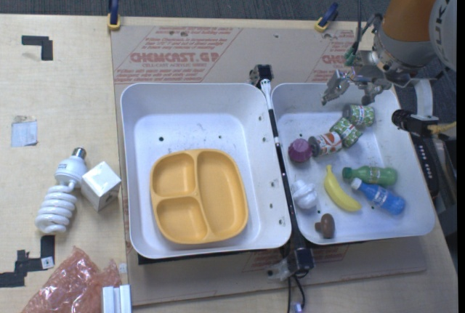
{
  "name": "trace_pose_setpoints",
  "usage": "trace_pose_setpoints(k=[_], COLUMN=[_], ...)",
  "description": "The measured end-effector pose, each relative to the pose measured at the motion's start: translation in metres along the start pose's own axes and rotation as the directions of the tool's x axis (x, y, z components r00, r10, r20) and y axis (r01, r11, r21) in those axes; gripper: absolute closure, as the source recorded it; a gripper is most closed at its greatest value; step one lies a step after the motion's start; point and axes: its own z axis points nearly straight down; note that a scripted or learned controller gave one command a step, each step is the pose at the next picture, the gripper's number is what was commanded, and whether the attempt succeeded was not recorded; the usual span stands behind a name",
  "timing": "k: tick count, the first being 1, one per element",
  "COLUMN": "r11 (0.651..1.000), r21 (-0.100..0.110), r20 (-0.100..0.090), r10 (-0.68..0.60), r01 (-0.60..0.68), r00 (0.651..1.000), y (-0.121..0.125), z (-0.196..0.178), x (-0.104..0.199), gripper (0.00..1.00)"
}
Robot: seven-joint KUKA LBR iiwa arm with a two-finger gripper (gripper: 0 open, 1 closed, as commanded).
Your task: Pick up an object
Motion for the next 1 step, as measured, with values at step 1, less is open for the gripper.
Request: trace_pose_setpoints(k=[1], r11=[1.000], r21=[-0.013], r20=[0.003], r10=[0.002], r01=[-0.002], r00=[1.000], y=[-0.0401], z=[0.0989], x=[-0.0390], gripper=[0.00])
